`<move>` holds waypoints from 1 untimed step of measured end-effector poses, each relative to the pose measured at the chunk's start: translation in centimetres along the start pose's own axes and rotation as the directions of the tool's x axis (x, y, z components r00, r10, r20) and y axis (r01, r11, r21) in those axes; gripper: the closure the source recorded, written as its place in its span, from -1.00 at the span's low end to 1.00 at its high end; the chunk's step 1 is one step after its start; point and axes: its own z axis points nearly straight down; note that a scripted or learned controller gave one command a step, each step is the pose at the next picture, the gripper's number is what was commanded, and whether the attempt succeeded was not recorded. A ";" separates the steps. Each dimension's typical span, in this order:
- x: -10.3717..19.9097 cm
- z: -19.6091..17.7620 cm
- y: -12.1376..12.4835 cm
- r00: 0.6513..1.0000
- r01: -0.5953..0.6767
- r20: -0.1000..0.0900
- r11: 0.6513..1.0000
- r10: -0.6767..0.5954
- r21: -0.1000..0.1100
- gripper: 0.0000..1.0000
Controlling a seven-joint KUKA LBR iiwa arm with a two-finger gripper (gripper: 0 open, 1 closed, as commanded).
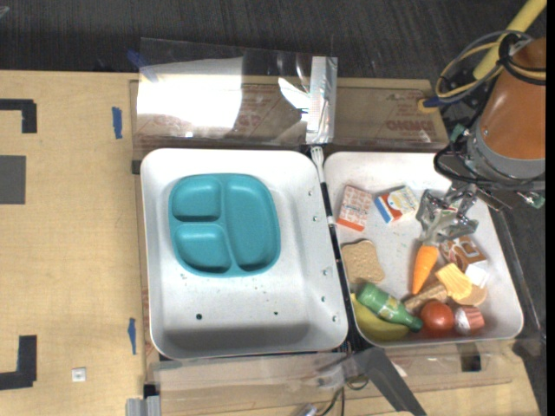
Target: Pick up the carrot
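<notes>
Lengthwise, the carrot (422,269) stands near-upright in view, tip down-left; whether the jaws are spread is unclear.

We see dark carpet (260,11) across the top of the frame; a pale wooden bench (65,232) fills the left, marked with black tape (22,115); glare brightens clear plastic sheet (225,102) at upper centre.

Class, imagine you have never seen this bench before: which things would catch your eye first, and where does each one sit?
The teal divided plate stands out first, alone in the left bin. Next comes the heap of toy food crowded into the right bin, where the orange carrot lies near the middle. Just above the carrot's thick end hangs the metal gripper, below the arm's orange band at the upper right.
</notes>
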 end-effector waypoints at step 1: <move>-0.1 0.1 0.1 1.000 0.003 0.000 1.000 -0.003 -0.003 -1.00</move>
